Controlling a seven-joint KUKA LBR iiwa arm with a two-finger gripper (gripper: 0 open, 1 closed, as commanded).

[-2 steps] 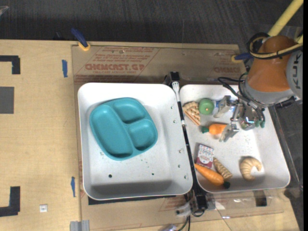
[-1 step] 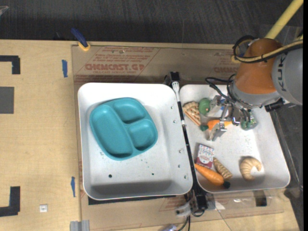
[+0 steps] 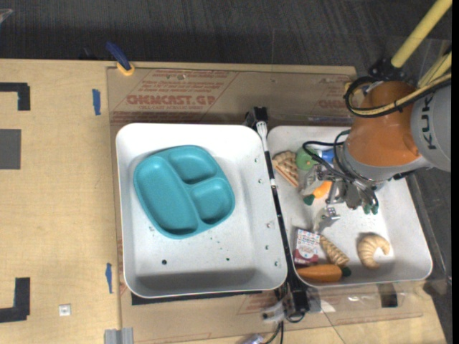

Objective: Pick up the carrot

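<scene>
The orange carrot with a green stem end (image 3: 321,272) lies flat along the near wall of the right shallow white plastic bin (image 3: 416,213), touching a small red-and-white printed packet (image 3: 307,246). The 2-finger metal gripper (image 3: 331,213) hangs above the middle of that bin, well apart from the carrot; whether it is wide or narrow I cannot tell. A tan croissant (image 3: 374,249) rests to the right. The left shallow white plastic bin (image 3: 143,264) holds a teal 3-compartment plastic plate (image 3: 183,189).
</scene>
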